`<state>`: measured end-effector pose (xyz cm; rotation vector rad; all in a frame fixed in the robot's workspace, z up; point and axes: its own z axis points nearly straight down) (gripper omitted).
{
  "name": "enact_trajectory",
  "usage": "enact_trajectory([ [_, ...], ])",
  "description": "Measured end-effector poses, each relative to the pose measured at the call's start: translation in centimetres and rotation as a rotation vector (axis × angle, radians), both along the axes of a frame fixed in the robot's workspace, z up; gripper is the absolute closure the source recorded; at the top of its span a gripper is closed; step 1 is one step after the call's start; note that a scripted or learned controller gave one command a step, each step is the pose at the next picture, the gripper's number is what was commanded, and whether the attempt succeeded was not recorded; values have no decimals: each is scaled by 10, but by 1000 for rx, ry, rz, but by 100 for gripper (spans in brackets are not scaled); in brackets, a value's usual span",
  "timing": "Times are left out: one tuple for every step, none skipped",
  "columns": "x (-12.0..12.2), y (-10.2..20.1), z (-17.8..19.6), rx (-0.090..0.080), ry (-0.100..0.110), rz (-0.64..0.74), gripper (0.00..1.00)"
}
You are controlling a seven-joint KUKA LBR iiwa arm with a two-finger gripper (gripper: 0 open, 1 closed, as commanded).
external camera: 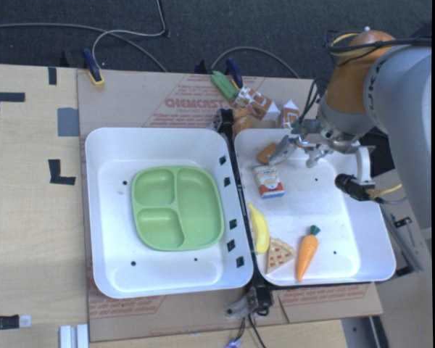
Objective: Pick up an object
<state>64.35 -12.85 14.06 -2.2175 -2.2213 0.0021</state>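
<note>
The small orange-brown object lies at the far edge of the right bin, touching the tips of the gripper. Whether it is open or closed, I cannot tell. The carton just below it may be knocked, and the bin wall close behind can block the approach.

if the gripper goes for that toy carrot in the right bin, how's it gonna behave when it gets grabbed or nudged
The toy carrot looks like rigid molded plastic, so probably stiff and light. Its round, tapering body lies flat on the right bin floor, so a nudge would likely roll it in an arc. The smooth taper may let it slip out toward the tip.
</note>
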Motion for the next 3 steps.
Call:
enact_trajectory([
  [20, 25, -55, -3, -4, 0, 0],
  [-9, 28, -55, -3, -5, -1, 0],
  [25, 34, -56, -1, -2, -1, 0],
])
